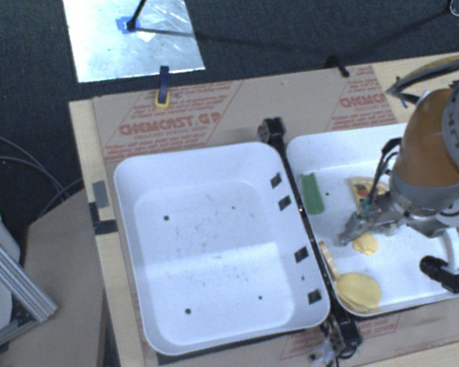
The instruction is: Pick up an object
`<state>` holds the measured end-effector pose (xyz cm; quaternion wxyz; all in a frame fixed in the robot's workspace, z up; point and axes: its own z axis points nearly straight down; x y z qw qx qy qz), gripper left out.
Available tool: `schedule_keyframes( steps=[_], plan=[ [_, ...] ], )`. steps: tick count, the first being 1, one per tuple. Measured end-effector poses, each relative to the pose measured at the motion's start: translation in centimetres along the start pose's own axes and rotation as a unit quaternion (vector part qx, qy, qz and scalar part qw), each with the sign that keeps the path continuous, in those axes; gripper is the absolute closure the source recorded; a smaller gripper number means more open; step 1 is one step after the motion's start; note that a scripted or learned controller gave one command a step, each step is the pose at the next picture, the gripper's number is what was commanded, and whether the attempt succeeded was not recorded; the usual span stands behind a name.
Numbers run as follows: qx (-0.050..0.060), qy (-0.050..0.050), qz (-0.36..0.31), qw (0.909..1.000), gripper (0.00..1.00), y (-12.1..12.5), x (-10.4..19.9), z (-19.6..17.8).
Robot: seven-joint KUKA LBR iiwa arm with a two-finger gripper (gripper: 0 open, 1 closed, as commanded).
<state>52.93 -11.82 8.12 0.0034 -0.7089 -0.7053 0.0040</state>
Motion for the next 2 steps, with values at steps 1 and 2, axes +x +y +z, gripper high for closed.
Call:
schedule_keyframes(
  steps=[1,2],
  plan=[
    [-0.007,0.000,-0.003,1.0000,1.00,0.4,0.4,-1.9],
    [-0.013,-0.002,-0.002,0.9999,1.00,-3.0,2.4,-0.6]
  ],
)
